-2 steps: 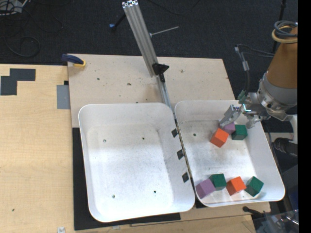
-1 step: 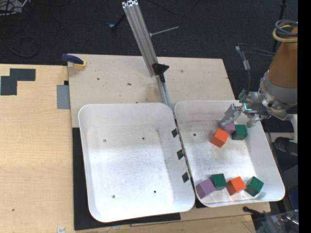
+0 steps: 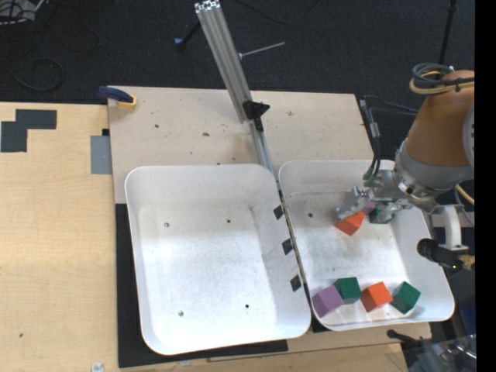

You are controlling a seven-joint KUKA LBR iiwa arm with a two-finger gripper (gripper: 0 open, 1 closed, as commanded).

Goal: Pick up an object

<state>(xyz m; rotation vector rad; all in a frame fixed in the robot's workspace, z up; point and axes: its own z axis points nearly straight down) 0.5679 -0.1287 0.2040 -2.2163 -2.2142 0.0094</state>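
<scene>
My gripper (image 3: pixel 353 214) hangs over the upper middle of the right bin (image 3: pixel 434 308), reaching in from the right. A small orange block (image 3: pixel 350 224) sits tilted between its fingertips, and the gripper is shut on it. Along the same bin's front wall lie a purple block (image 3: pixel 327 299), a dark green block (image 3: pixel 348 288), a second orange block (image 3: pixel 377 295) and another green block (image 3: pixel 405 296). A small green thing (image 3: pixel 380 215) shows just right of the gripper, partly hidden by it.
The left bin (image 3: pixel 155 208) lies beside the right one, split from it by a divider with black clips (image 3: pixel 286 246). A slanted metal pole (image 3: pixel 229 60) rises behind the bins. The arm's body (image 3: pixel 440 138) covers the right bin's far right corner.
</scene>
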